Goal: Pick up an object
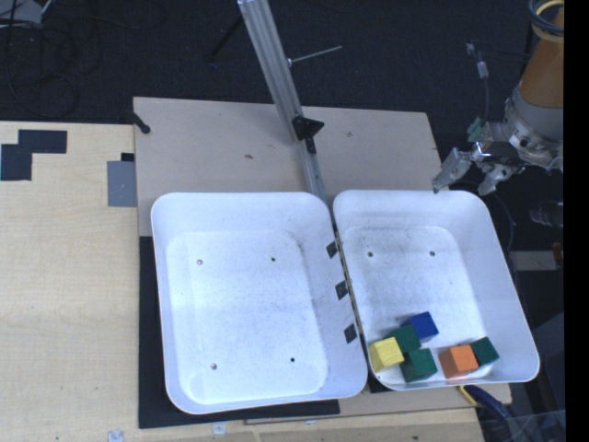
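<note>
Right bin point(479, 219) — near corner: blue block point(422, 325), yellow block point(386, 353), two green blocks point(419, 365) point(484, 350), orange block point(457, 361), clustered and touching. End effector point(466, 169) — above the bin's far right corner, fingers spread wide, holding nothing. Left bin point(170, 274) alongside.

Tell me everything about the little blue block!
The blue block is a small cube, plain and solid-looking with a matte face, maybe painted wood or foam. It sits in the right bin, down in the near corner with the other blocks, turned a little askew. It is the one farthest back in that bunch. A dark green block sits right against it on the near-left side. The gripper hangs far off, past the bin's far right corner.
</note>
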Controlling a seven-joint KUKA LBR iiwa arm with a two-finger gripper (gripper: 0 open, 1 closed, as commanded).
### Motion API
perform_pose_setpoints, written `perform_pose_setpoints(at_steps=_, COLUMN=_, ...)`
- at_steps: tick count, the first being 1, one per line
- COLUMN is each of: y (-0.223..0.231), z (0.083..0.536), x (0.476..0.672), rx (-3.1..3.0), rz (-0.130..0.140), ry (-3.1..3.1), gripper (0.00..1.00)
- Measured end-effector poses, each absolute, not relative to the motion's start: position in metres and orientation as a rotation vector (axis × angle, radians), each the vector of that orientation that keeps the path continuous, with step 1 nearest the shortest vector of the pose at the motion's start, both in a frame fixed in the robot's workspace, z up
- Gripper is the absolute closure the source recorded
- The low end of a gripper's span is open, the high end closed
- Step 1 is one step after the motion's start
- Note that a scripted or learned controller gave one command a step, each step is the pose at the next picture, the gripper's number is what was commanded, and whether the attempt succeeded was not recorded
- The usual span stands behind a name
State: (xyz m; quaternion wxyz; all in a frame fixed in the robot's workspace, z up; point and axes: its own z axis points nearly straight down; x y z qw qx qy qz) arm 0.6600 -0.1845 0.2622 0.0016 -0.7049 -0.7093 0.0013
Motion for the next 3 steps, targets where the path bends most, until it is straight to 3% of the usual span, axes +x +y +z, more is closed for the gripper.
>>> perform_pose_setpoints(at_steps=1, y=-0.127, z=0.190, x=0.667, rx=-2.209, rz=0.005, ry=-2.220, gripper=0.00)
perform_pose_setpoints(at_steps=2, y=-0.033, z=0.190, x=0.584, rx=-2.209, rz=0.005, ry=-2.221, gripper=0.00)
perform_pose_setpoints(at_steps=3, y=-0.083, z=0.190, x=0.543, rx=-2.224, rz=0.008, ry=-2.213, gripper=0.00)
